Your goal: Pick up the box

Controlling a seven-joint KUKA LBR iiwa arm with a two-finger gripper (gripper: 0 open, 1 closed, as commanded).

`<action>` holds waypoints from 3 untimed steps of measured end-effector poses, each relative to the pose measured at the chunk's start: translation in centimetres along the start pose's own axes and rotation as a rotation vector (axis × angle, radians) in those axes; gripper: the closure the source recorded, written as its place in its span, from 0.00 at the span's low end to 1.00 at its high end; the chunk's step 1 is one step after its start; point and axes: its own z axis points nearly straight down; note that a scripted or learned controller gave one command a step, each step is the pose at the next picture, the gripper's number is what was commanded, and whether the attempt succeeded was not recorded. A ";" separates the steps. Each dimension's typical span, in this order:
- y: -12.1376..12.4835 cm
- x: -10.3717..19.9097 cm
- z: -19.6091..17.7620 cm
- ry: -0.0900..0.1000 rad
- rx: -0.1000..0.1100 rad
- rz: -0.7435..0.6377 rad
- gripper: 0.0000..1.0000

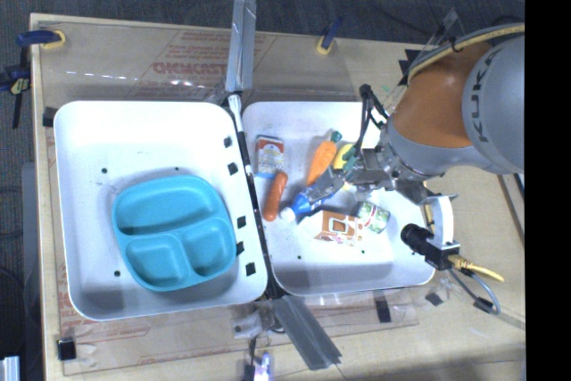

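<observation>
Jaws [343, 177] hang low over the right bin [294, 274], and whether they are apart or together I cannot tell. Just below them in that bin lies the box [338, 228], white with orange print, flat on the floor. Beside it are a blue bottle [302, 203], a carrot [321, 158] and a sausage [275, 195]. Left of that bin, the left bin [80, 219] holds a blue divided tray [174, 230].

The arm [464, 111] (cut by the right edge) hides the right bin's [303, 277] corner.
</observation>
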 end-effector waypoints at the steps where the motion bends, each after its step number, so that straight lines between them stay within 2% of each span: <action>1: 4.0 3.9 9.8 -0.009 -0.028 -0.119 0.00; 2: 0.0 3.1 11.9 -0.003 -0.012 -0.006 0.00; 3: 0.6 3.2 12.2 -0.001 -0.004 0.163 0.00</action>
